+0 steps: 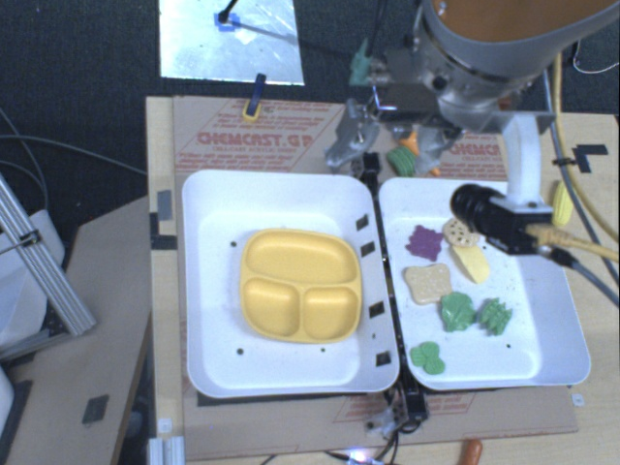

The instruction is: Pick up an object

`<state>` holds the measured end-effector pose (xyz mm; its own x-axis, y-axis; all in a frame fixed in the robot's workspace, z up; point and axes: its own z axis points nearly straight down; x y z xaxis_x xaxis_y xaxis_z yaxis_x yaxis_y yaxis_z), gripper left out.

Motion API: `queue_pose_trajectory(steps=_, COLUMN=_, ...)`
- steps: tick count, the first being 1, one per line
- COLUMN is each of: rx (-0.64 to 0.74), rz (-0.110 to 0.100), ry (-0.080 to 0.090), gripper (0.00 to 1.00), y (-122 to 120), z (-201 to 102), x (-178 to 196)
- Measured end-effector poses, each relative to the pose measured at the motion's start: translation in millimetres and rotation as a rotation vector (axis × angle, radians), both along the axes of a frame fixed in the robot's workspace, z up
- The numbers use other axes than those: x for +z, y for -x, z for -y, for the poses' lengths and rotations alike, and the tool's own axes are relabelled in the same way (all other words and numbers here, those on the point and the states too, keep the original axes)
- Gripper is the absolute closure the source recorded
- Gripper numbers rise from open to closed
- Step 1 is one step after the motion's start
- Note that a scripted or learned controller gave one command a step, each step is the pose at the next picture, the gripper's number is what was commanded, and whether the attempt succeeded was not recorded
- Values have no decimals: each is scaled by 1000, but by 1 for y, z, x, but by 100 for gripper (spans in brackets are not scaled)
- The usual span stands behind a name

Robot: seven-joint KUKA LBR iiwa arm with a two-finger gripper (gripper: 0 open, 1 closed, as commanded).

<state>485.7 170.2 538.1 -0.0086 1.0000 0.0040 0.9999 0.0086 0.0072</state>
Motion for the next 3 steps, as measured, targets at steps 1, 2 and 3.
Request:
queue_pose_trajectory(steps=1, rx=-8, rz=-21, ry=9, gripper=0, y=1, z=3, x=-268)
queue_pose_trajectory(steps=2, rx=-11, rz=2, ry=3, gripper=0, y=-3, z=28, x=-458)
queue_pose_trajectory(steps=3, rx=-16, rz=5, ry=6, gripper=0, y=-36, z=111, x=-347)
